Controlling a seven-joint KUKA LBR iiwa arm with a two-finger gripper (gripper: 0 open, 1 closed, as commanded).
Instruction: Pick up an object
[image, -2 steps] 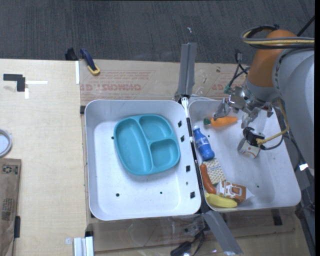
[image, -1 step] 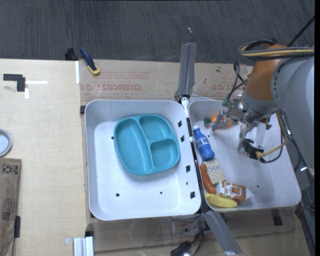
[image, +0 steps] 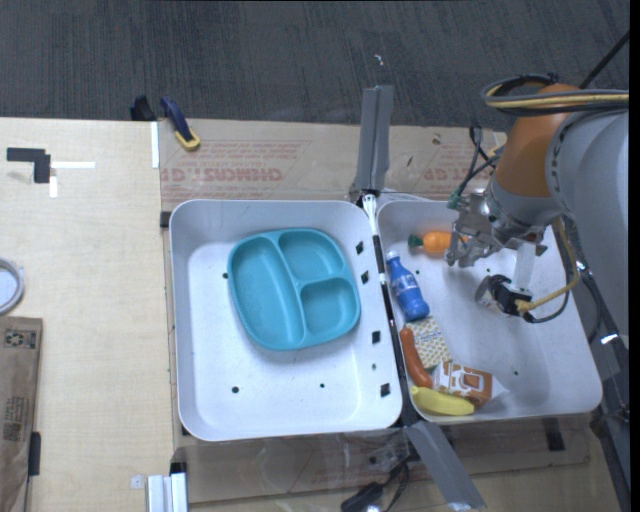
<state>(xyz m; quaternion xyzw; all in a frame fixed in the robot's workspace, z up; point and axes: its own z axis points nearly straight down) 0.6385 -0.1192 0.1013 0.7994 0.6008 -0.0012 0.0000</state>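
One arm works here, and its end effector (image: 466, 252) hangs low over the far part of the right bin (image: 560, 395). I cannot tell its state. The nearest thing is a small orange toy (image: 436, 241), lying just beside the end effector toward the bin's left wall, near the far edge. Its long axis runs across the bin, left to right, and its green end points to the left wall. A blue bottle (image: 405, 288) lies along the left wall, a little nearer the front, cap toward the far edge.
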